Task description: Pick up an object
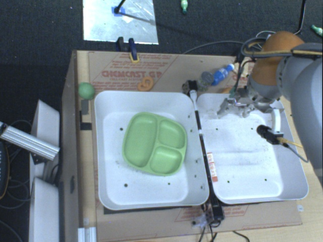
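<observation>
A light green divided plate (pixel 154 143) lies flat in the middle of the left white bin (pixel 108 185). Its three compartments face up. My gripper (pixel 235 106) hangs over the far edge of the right white bin (pixel 252 185), well to the right of the plate and apart from it. The grey arm with its orange band reaches in from the right above that bin.
A green ball (pixel 86 90) rests on the bench at the left bin's far left corner. Behind the bins lie a blue-capped bottle (pixel 218 76) and a small orange piece (pixel 145 83). A black divider (pixel 201 135) runs between the bins.
</observation>
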`<state>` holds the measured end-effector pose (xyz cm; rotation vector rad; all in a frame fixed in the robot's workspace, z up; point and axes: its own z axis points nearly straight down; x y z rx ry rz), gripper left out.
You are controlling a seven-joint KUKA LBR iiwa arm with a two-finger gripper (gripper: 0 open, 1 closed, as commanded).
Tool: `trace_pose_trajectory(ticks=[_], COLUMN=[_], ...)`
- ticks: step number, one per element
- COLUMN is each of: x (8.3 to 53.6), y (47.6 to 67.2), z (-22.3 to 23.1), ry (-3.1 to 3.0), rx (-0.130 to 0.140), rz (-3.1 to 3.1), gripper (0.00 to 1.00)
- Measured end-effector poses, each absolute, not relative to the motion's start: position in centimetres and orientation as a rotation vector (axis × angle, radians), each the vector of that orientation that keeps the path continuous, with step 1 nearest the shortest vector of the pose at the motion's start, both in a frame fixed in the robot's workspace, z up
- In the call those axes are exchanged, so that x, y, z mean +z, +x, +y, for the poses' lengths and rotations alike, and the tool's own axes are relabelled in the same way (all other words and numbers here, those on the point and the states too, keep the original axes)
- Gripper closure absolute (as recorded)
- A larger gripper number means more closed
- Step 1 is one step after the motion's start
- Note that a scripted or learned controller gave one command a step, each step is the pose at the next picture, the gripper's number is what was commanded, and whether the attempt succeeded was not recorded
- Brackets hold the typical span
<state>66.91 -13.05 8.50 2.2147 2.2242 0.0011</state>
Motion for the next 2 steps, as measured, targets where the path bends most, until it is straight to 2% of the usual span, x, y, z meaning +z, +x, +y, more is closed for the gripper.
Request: trace_pose_trajectory(ticks=[1, 2], x=[9.65, 9.63], y=[67.03, 67.02], z=[-13.05, -13.05], ry=[2.210, 2.210], rx=[0.004, 0.004], rz=[2.225, 2.225], gripper=[1.00, 0.00])
